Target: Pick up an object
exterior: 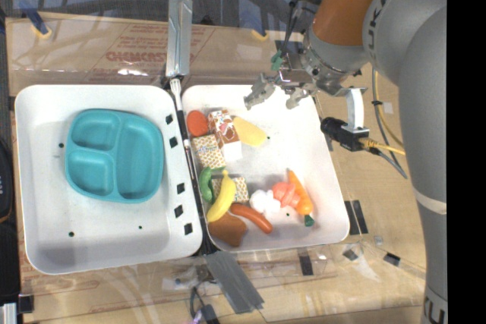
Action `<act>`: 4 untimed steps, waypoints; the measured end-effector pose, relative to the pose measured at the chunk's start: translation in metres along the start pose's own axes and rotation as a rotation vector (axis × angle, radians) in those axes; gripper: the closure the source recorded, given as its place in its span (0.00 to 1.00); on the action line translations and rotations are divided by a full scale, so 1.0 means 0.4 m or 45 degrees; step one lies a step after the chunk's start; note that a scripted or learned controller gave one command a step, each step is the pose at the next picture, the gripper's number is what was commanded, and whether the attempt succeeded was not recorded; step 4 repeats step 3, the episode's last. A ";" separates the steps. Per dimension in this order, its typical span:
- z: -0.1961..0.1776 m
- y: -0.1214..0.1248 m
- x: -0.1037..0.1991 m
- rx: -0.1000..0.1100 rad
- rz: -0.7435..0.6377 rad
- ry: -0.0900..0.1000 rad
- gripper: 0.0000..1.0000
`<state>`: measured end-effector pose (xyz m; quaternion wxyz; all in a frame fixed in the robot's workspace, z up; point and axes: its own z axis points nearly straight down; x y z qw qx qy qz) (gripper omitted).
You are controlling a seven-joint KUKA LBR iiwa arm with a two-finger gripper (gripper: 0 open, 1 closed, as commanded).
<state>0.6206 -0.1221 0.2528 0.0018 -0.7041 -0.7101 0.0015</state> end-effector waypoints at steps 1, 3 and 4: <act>0.382 0.032 0.045 -0.009 -0.165 -0.002 0.00; 0.134 0.074 0.168 -0.007 -0.089 -0.001 1.00; 0.134 0.074 0.168 -0.007 -0.089 -0.001 1.00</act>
